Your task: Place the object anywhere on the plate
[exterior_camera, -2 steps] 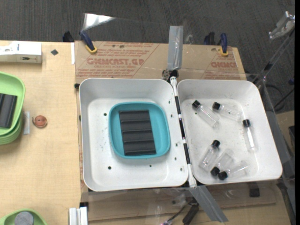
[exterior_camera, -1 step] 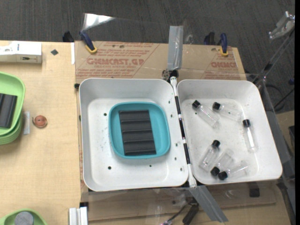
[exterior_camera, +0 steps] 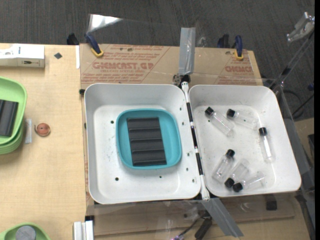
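A: Where, the plate (exterior_camera: 123,140)?

B: In the middle of the left bin (exterior_camera: 96,134), flat on the floor. Teal, square with rounded corners. On top, a dark ribbed insert (exterior_camera: 146,141), covering most of the middle and leaving a teal border all round.

A: And the things to place?

B: In the right bin (exterior_camera: 280,134), well apart from the plate, across the seam between the two bins. Six clear vials (exterior_camera: 220,121) with black caps, all lying down. Two at the far left of that bin, near each other. One alone toward the right wall, lengthwise near to far. Three clustered at the near edge, two of those with caps just beside each other. None on the plate.

A: Behind the bins?

B: Cardboard sheet (exterior_camera: 130,64) with red print, flat on the far side, held by two blue clamps with yellow tips (exterior_camera: 93,45). Strip of grey tape (exterior_camera: 186,51) running far from the seam.

A: On the left?

B: Wooden tabletop (exterior_camera: 55,174). Green dish (exterior_camera: 17,115) cut by the left edge, something black inside. Just right of it, a small reddish-brown disc (exterior_camera: 43,129). Farther back, a white box (exterior_camera: 21,56).
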`<action>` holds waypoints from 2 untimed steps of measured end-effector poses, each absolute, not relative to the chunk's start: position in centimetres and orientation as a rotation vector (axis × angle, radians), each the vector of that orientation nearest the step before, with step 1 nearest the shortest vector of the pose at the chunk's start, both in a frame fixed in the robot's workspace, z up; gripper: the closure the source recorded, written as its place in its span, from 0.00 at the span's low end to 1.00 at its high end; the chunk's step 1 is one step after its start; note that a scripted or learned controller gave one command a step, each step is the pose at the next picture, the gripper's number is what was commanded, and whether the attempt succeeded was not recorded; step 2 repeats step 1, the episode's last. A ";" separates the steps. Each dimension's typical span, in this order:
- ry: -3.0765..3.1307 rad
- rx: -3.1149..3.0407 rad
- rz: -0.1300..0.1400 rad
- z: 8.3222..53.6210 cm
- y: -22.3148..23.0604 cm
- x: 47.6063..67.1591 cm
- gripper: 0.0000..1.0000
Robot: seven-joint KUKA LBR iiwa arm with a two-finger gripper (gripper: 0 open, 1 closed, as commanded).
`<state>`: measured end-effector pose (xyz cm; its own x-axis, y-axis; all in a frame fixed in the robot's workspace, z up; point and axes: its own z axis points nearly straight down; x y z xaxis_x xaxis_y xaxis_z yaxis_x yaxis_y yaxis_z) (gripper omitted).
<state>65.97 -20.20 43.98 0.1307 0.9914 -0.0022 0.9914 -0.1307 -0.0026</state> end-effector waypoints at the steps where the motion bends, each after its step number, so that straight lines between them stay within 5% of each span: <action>1: -2.071 -2.362 0.005 44.0 -20.2 66.0 0.00; 2: -2.071 -2.362 0.005 44.0 -20.2 66.0 0.00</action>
